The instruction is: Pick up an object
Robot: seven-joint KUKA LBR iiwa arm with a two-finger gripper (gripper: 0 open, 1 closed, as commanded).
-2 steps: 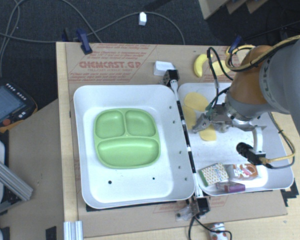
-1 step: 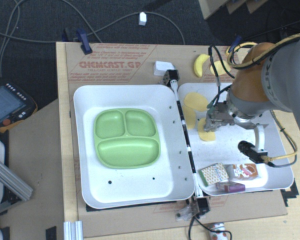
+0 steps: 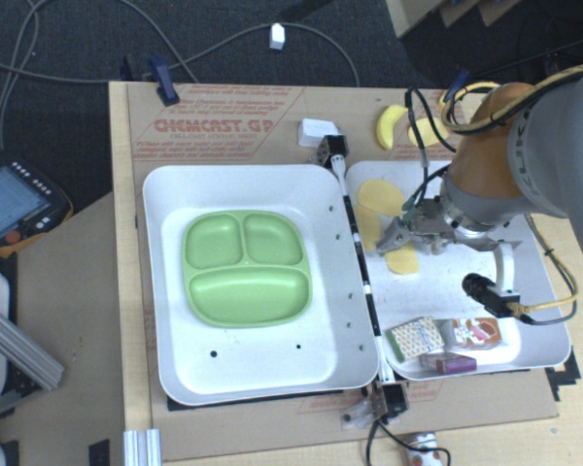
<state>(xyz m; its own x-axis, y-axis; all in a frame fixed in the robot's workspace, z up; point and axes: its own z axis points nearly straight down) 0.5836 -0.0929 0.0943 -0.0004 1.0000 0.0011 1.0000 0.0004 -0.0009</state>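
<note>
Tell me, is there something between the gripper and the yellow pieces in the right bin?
Nothing visible stands between them. The gripper is low in the right bin, right next to the small yellow piece and below the larger yellow piece. The packets lie apart, near the front wall.

- dark carpet floor (image 3: 68, 56) is running all around the wooden bench (image 3: 223, 124)
- grey cables (image 3: 175, 42) are looping across it
- a handheld screen (image 3: 15, 207) is sitting at the left
</note>
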